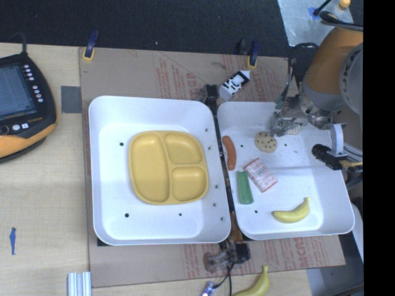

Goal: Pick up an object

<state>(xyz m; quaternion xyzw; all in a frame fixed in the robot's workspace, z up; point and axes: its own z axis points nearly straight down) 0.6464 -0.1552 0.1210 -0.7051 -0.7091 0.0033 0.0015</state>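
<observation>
Bright even overhead light, white bins (154, 230) slightly glaring, overall soft focus.

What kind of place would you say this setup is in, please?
Most likely a robotics lab bench for pick-up trials: a grey and orange arm reaches over two white bins holding toy food such as a banana, with a teach pendant lying alongside.

Fixed overhead camera, slanted down, both bins (102, 165) in frame
</observation>
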